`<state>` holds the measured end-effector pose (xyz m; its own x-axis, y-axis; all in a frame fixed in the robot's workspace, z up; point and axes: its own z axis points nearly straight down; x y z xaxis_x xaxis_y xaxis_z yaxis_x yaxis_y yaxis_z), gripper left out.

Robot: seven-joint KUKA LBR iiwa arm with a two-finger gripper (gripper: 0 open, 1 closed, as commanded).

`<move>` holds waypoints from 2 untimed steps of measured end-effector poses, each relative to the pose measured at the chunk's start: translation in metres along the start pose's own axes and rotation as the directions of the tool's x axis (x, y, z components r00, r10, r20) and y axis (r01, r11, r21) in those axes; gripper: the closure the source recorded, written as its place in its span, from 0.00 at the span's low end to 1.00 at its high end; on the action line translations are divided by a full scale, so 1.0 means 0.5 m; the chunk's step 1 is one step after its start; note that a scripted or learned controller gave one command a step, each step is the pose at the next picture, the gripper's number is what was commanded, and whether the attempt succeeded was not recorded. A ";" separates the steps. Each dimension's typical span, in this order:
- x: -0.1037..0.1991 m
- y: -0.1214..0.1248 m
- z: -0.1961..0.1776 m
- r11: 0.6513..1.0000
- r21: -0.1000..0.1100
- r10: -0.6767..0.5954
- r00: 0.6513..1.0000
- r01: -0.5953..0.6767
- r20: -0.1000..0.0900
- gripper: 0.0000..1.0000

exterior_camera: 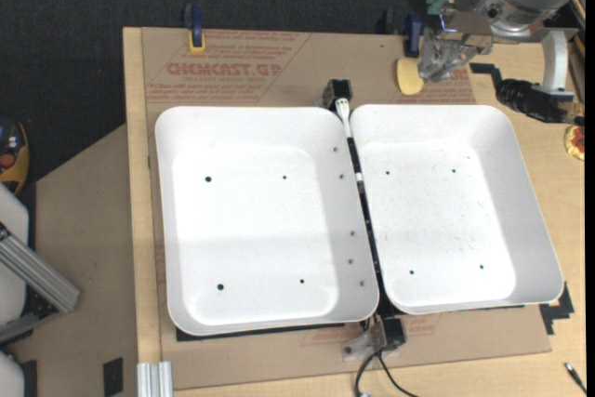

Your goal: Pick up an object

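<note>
A small pale yellow object (409, 76) shows at the far edge of the bench, just beyond the right bin's back left corner. My gripper (439, 68) hangs high at the top right, and its tip meets the object's right side in the view. I cannot tell whether the object is gripped or lies on the board behind it.
Two shallow white bins stand side by side, the left bin (177, 200) and the right bin (521, 191), with a black divider strip (358, 191) between them. A blue and yellow clamp (195, 25) sits at the board's far left edge.
</note>
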<state>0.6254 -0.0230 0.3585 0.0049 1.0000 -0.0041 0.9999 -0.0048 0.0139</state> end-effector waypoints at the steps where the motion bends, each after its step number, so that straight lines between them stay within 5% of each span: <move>1: 0.200 -0.020 0.209 1.000 0.026 -0.013 1.000 0.013 -0.008 1.00; 2: 0.099 -0.011 0.098 1.000 0.006 0.000 1.000 0.000 -0.002 1.00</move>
<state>0.6208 0.0263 0.3090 0.0045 1.0000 -0.0021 1.0000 -0.0045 0.0084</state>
